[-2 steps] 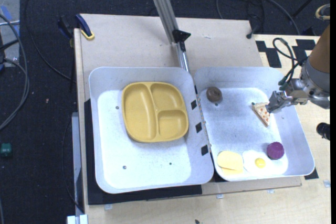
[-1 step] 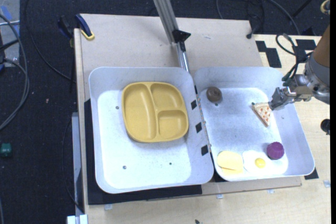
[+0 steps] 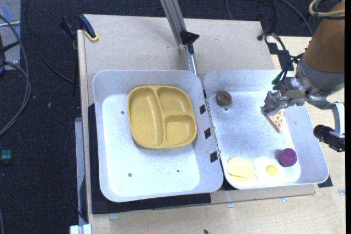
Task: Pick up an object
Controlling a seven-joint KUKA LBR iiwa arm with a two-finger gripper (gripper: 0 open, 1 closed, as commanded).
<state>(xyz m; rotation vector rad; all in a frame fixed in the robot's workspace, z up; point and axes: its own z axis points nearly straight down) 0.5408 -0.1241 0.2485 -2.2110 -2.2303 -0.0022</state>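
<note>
Gripper (image 3: 272, 108) low over the right bin (image 3: 241, 134), directly above the pizza slice (image 3: 277, 120) — its body hides the slice's upper end, and whether it grips the slice can't be made out. Landmark: that slice. Brown round item (image 3: 223, 98) well to its left, near the bin's upper-left corner. Purple ball (image 3: 287, 157) below it; fried egg (image 3: 268, 170) and pale yellow piece (image 3: 240, 168) lower left. Yellow divided plate (image 3: 162, 117) far left, in the left bin (image 3: 109, 134).
</note>
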